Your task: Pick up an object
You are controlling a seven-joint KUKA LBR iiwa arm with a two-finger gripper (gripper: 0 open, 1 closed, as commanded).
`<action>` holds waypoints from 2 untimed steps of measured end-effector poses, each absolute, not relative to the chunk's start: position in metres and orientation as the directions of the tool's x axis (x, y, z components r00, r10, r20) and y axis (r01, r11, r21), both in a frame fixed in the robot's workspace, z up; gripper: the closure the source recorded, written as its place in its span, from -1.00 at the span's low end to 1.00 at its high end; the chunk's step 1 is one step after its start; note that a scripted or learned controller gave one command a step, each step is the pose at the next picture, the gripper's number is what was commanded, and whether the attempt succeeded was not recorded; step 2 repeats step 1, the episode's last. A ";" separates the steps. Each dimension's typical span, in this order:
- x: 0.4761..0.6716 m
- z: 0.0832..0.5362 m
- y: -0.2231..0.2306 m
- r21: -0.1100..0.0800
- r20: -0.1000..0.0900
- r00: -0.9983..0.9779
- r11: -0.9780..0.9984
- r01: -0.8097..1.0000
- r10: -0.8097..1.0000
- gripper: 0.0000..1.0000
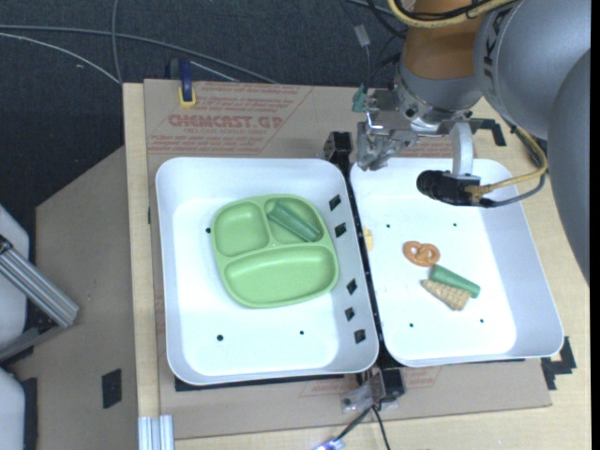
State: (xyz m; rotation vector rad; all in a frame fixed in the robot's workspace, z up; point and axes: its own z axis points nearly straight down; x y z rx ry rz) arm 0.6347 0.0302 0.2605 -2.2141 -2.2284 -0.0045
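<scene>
My gripper (374, 150) hangs over the far left corner of the right bin (525, 251), close to the divider between the two bins. Nothing shows between its tips. In the middle of that bin lie a brown pretzel (421, 252), a green cylinder-like piece (457, 280) and a tan ridged piece (446, 295) touching it. These three lie well in front of and to the right of the gripper. A small yellow bit (368, 241) rests at the bin's left wall.
The left bin (187, 307) holds a green divided plate (274, 270) with a darker green piece (296, 220) in its far right compartment. A black part with a yellow cable (452, 187) hangs from the arm over the right bin's far side. Black clips line the divider.
</scene>
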 end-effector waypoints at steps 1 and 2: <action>0.646 0.237 0.076 0.000 0.001 -0.004 0.004 1.000 1.000 1.00; 0.646 0.237 0.076 0.000 0.001 -0.004 0.004 1.000 1.000 1.00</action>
